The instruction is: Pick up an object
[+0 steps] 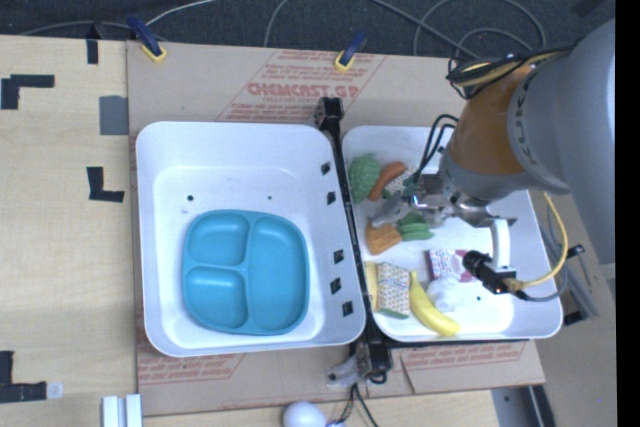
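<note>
The right bin holds several toy foods. A green leafy piece and an orange carrot lie at its far left. An orange chunk and a small green piece sit near the middle. A yellow banana, a yellow-and-white block and a pink packet lie toward the front. My gripper is low over the bin's middle, just right of the carrot and just above the green piece. The wrist hides what is beneath it.
The left bin holds a blue divided plate. A black divider separates the two bins. The grey arm with its orange band covers the right bin's far right side. Cables trail by the wrist.
</note>
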### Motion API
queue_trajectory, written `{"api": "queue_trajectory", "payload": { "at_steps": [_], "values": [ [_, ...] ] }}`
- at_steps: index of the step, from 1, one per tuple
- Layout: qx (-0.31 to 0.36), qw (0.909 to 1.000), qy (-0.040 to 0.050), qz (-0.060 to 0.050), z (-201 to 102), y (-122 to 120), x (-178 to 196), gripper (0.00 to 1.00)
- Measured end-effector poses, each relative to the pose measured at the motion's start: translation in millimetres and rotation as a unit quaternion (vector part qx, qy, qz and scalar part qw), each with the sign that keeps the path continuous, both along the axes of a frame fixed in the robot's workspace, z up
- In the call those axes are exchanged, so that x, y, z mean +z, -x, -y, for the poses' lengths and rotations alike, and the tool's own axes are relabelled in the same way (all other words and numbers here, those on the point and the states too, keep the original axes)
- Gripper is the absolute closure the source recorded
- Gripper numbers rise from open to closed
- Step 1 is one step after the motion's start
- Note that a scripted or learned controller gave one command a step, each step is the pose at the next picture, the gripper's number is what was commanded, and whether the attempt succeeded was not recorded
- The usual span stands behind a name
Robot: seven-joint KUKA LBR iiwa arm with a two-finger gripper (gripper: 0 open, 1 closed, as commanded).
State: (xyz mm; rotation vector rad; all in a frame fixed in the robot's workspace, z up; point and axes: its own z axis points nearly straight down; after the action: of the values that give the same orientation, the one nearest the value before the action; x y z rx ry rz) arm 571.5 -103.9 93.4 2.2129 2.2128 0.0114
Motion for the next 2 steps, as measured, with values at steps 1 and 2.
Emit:
{"api": "queue_trajectory", "payload": {
  "at_steps": [1, 2],
  "values": [
    [0.000, 1.0000, -0.0010, -0.001, -10.1, -70.3, -3.2, 0.00],
    [0.001, 1.0000, -0.0033, 0.002, -12.9, -72.3, 9.1, 1.00]
  ]
}}
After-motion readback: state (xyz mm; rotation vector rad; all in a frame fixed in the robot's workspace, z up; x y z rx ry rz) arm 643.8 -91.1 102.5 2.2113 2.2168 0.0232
